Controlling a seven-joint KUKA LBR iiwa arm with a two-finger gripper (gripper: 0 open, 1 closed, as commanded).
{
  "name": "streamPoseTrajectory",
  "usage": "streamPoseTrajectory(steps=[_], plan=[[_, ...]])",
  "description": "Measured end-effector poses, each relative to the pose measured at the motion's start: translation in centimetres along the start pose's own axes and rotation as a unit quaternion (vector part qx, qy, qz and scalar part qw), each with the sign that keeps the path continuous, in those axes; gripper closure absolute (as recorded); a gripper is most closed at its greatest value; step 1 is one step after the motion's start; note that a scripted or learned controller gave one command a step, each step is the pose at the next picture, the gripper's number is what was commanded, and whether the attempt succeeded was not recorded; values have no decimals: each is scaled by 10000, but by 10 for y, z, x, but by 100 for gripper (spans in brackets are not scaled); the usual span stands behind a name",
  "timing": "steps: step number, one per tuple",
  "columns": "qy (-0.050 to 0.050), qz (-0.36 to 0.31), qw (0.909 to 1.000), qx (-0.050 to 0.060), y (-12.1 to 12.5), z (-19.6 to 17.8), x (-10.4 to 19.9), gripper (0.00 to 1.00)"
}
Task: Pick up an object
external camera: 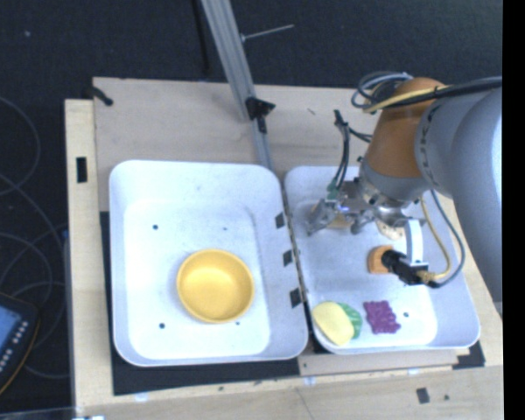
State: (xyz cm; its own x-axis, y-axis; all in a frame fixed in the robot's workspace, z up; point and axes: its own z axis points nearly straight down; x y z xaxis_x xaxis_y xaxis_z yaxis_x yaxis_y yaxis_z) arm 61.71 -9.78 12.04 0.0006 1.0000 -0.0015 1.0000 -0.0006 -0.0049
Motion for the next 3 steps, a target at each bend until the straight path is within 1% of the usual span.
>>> streamPoseTrajectory(steps=[1, 2, 3], plan=[[-3, 16, 10000, -17, 0, 20, -1, 0], [1, 47, 10000, -41, 1, 8, -2, 100], [1, 4, 10000, -63, 3, -57, -1, 100]])
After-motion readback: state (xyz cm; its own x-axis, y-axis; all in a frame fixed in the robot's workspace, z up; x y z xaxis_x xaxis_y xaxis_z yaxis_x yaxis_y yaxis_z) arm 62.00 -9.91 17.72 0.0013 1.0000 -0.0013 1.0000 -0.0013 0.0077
